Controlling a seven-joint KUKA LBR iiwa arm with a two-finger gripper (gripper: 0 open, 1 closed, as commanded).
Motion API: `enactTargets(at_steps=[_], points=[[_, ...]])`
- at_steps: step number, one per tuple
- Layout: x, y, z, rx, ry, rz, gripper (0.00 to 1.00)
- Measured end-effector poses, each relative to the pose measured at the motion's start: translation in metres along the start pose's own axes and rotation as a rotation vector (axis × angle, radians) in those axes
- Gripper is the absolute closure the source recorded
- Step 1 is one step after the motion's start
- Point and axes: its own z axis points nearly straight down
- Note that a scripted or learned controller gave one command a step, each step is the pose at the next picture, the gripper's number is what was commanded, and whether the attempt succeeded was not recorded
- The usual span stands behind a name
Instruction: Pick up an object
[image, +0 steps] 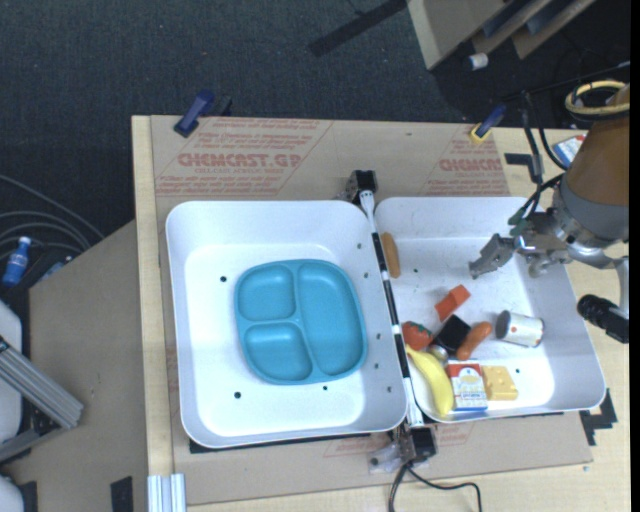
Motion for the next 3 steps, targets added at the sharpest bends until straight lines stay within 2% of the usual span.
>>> enactTargets(at_steps=[1, 2, 3], points=[[0.031, 0.063, 0.104, -0.001, -0.001, 0.000, 0.00], [0.049, 0.104, 0.108, -0.002, -0.001, -0.001, 0.00], [0.053, 0.001, 0.109, -0.001, -0.001, 0.001, 0.00]])
